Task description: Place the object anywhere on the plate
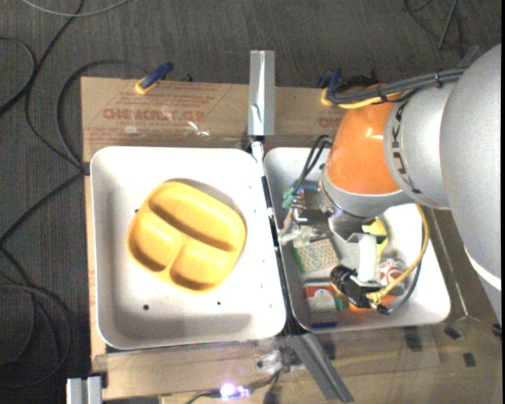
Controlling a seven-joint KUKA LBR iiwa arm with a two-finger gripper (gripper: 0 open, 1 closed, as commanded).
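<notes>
A yellow plate (188, 233) with three compartments lies in the left white bin (109, 310), a little left of its middle, with nothing on it. The arm's orange-banded wrist (366, 154) hangs low over the right bin (433, 305). My gripper (318, 241) points down at that bin's left side, above a pale speckled packet (315, 257). The wrist hides most of the gripper, and I cannot see anything held in it. A small red and green box (320, 295) lies just in front of the packet.
The right bin also holds a yellow item (375, 225) and a red and white item (393, 271), partly under the arm. A raised divider (270, 225) separates the two bins. A metal post (261, 99) stands behind them.
</notes>
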